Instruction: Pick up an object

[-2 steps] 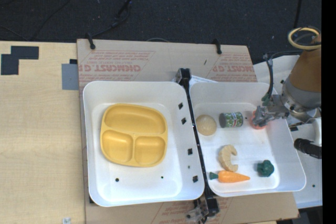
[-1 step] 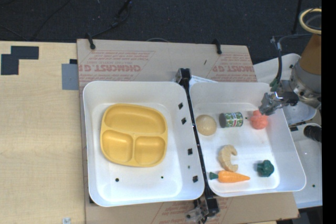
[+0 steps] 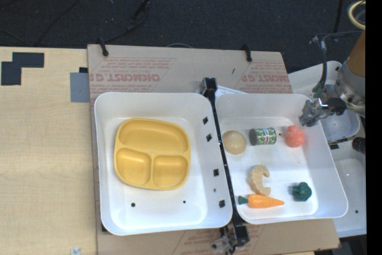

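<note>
Bins (image 3: 107,128) number two, six objects between them; hand (image 3: 310,111) state unclear.

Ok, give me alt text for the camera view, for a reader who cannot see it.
The gripper hangs over the right bin's far right edge, near a pink ball. That bin also holds a green can, beige ball, tan piece, carrot and green toy; the left bin holds a yellow tray.
</note>
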`<state>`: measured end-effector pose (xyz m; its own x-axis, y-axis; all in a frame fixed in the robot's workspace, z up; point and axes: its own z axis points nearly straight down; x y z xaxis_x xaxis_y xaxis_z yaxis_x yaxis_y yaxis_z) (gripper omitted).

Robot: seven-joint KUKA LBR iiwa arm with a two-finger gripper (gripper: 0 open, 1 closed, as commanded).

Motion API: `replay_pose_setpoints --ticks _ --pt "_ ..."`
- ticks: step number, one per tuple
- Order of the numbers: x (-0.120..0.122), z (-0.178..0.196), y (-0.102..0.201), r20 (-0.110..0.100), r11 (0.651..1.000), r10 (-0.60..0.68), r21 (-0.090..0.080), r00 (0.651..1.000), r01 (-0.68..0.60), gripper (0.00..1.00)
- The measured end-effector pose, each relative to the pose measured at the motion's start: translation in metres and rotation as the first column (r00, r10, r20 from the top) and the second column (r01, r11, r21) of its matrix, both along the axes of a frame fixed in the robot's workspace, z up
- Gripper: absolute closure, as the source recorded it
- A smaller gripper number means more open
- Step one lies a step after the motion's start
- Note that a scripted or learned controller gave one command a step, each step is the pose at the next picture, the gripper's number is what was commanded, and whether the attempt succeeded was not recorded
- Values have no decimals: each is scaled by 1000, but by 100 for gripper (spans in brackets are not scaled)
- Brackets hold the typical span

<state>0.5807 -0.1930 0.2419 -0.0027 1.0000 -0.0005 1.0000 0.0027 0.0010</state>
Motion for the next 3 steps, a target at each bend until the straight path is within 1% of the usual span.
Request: replay_pose_setpoints --ticks 1,2,3 --pt "-2 6 58 -4 1000 2 3 1000 -2 100" --pt "0 2 115 -5 1000 3 3 1000 -3 100" --pt "-3 -5 160 -5 1000 2 2 1000 -2 100"
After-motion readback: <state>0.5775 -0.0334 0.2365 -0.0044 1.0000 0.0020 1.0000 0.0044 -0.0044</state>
